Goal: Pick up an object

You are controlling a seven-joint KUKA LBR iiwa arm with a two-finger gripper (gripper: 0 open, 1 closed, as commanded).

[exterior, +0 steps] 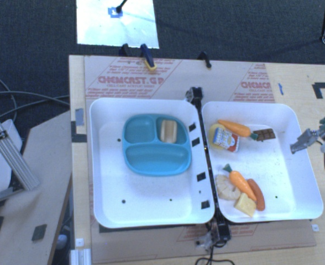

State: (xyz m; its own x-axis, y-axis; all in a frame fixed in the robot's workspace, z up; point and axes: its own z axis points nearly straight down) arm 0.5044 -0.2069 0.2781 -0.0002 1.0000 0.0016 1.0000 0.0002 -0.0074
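My gripper (pixel 304 141) hangs at the far right, over the right rim of the right bin (pixel 295 115), with nothing seen in it. In that bin lie an orange carrot (pixel 235 128), a red and yellow packet (pixel 225 138) and a brown chocolate bar (pixel 265 134) at the back. Toward the front sit a second carrot (pixel 242 184), a red sausage (pixel 257 194), a yellow cheese wedge (pixel 245 204) and a pale round slice (pixel 225 186). All of these lie left of the gripper and apart from it.
The left bin (pixel 104 164) bears a blue divided plate (pixel 154 158) with a tan bread piece (pixel 168 131) in its upper right compartment. Black clips (pixel 200 176) line the divider between the bins. A metal frame (pixel 8 153) stands at the far left.
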